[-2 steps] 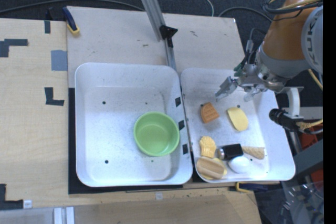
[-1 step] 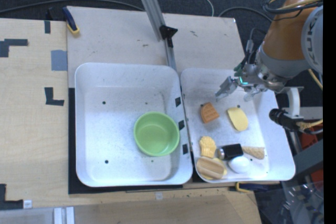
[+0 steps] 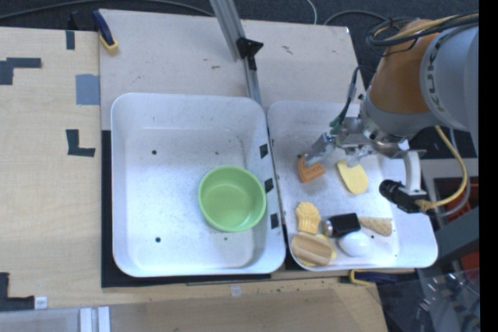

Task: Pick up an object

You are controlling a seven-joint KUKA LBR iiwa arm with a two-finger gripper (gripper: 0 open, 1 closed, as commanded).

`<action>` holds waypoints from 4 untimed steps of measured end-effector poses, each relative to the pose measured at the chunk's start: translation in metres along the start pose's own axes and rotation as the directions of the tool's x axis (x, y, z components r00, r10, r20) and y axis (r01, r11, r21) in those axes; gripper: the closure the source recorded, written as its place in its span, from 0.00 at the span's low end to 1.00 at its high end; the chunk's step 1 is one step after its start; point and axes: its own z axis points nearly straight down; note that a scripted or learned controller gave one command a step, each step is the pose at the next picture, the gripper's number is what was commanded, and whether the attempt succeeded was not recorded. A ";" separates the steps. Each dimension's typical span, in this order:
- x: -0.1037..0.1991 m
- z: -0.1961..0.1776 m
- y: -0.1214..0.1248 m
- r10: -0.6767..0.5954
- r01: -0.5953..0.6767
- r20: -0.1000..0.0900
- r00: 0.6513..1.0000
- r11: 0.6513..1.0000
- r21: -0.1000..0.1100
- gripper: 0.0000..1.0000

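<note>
White plastic is making up both bins on the bench. In the right bin (image 3: 405,249), nearest the camera at about 6 o'clock, a tan bread-like piece (image 3: 313,249) is lying beside a white round thing (image 3: 355,243). Just above them a yellow corn-like piece (image 3: 308,217), a small black and silver thing (image 3: 339,225) and a pale wedge (image 3: 377,226) are sitting in a row. In the left bin (image 3: 140,159) a green bowl (image 3: 231,198) is sitting at about 4 o'clock, open side up.

Farther back in the right bin, the gripper (image 3: 333,153) is hanging low, with its fingers spread apart. One finger (image 3: 314,154) is coming down right at the orange block (image 3: 310,169), touching or nearly touching its top. The other finger is pointing down just above the yellow slice (image 3: 354,178). Nothing is sitting between the fingers.

Farthest back, the grey arm (image 3: 436,82) with its orange band is reaching in from 3 o'clock.
</note>
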 end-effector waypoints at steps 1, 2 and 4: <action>0.001 0.045 0.003 0.000 0.000 0.000 1.000 1.000 -0.001 0.00; 0.001 0.077 0.003 0.000 0.000 0.002 1.000 1.000 -0.007 0.00; -0.002 0.004 0.004 0.001 -0.001 0.001 1.000 1.000 -0.013 1.00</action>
